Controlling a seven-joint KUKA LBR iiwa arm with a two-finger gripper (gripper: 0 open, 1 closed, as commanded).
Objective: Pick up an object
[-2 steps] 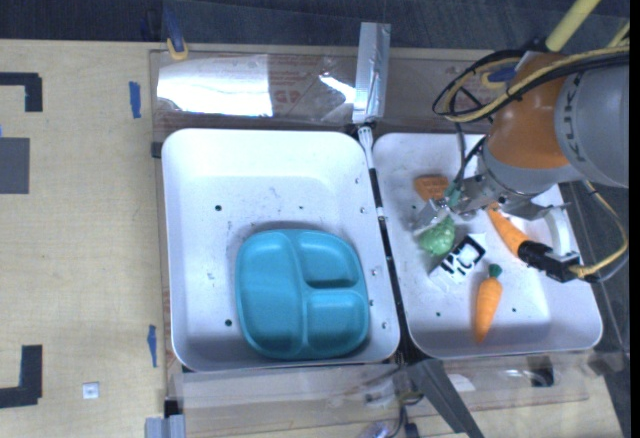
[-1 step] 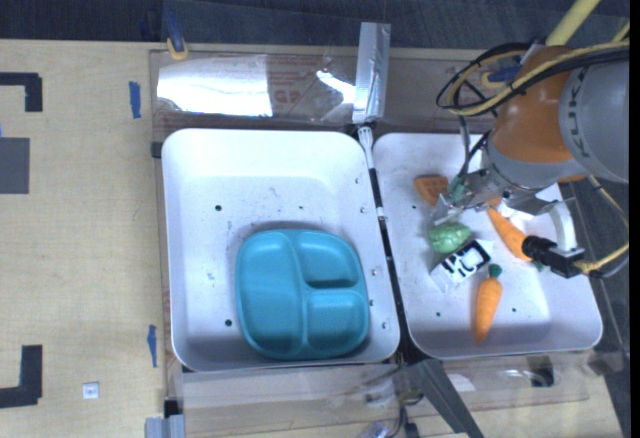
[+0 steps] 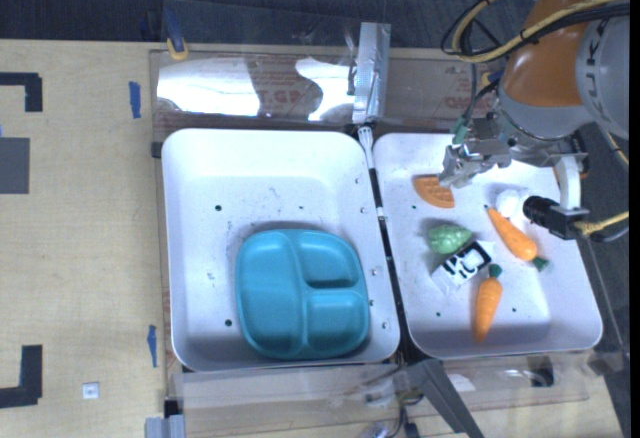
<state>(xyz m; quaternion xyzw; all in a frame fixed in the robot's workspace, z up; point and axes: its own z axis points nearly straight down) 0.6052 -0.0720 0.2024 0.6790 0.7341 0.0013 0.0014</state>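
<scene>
My gripper [image 3: 462,166] hangs over the back of the right bin [image 3: 560,326], its tip just above and to the right of a flat orange piece [image 3: 433,191]. Two toy carrots lie further on: one [image 3: 513,235] slanting near the bin's right side, the other [image 3: 487,302] upright toward the front. A green leafy toy [image 3: 447,237] rests beside a small black-and-white block [image 3: 466,262] at the bin's middle. A white object [image 3: 509,202] sits under the arm, next to a black part of it.
The left bin [image 3: 200,176] holds a teal divided tray [image 3: 300,294] at its front. A metal divider [image 3: 371,76] and clear panel stand behind both bins. Cables loop above the orange wrist band [image 3: 560,41] at the upper right.
</scene>
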